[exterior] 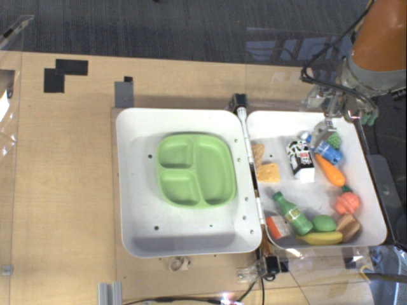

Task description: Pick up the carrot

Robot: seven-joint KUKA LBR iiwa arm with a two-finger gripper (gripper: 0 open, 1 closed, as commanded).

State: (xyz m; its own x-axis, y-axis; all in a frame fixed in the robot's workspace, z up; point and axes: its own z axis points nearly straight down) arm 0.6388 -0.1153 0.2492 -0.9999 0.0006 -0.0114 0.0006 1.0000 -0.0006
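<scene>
Looking down on two bins from above:
Carrot: the carrot [330,169] is a smooth orange toy, tapered, with a small dark green stub at its lower-right end. It lies slantwise in the right bin [375,218], near that bin's right wall, upper end toward the blue block, lower end toward the peach-coloured fruit.
Carrot contact: its upper end sits just beside the blue block [329,149]; I cannot tell if they touch.
Gripper: my gripper [327,127] hangs over the upper right part of the right bin, above the blue block and just up from the carrot. Opening: cannot tell. Nothing is seen in its grasp.
Arm: my orange band [380,25] shows at the upper right, grey wrist below it.
Bins: two white ones, side by side on the wooden surface [57,183].
Left bin [137,234]: one green tray [194,170] with three compartments.
Right bin count: one carrot, one blue block, one black-and-white cow-patterned piece [299,155], one white cube [306,174] just below it, two tan cracker-like pieces [266,172] by the left wall, one green bottle [292,213], one banana [321,237], one green lime-like fruit [324,223], one peach-coloured fruit [347,203], one brown piece [349,226], one red-and-white piece [277,227] at the lower left.
Crowding: bottle, banana, lime-like fruit and brown piece cluster along the bin's lower edge, apart from the carrot.
</scene>
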